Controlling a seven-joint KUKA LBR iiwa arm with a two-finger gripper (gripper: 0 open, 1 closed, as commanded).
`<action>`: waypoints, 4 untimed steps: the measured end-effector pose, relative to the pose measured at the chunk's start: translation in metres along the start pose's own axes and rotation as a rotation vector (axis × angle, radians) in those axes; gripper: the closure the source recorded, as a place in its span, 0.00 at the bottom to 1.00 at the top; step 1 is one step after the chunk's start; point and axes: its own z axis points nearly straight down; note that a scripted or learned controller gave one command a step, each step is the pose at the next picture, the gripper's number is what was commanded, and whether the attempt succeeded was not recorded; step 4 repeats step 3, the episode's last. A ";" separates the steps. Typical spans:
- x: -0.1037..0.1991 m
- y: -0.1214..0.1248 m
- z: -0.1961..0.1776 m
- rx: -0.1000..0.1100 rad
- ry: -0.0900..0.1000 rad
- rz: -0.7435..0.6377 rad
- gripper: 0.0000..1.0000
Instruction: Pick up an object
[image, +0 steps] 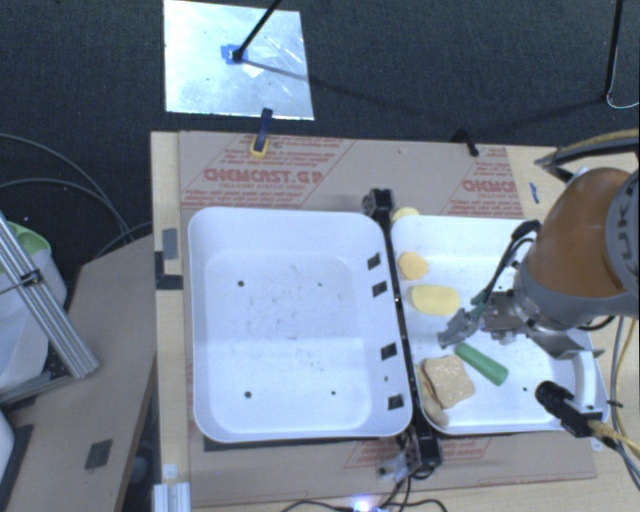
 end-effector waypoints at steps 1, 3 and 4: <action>-0.018 0.003 0.102 -0.006 -0.003 0.006 0.00; -0.016 0.006 0.077 -0.013 -0.001 0.002 1.00; -0.016 0.006 0.077 -0.013 -0.001 0.002 1.00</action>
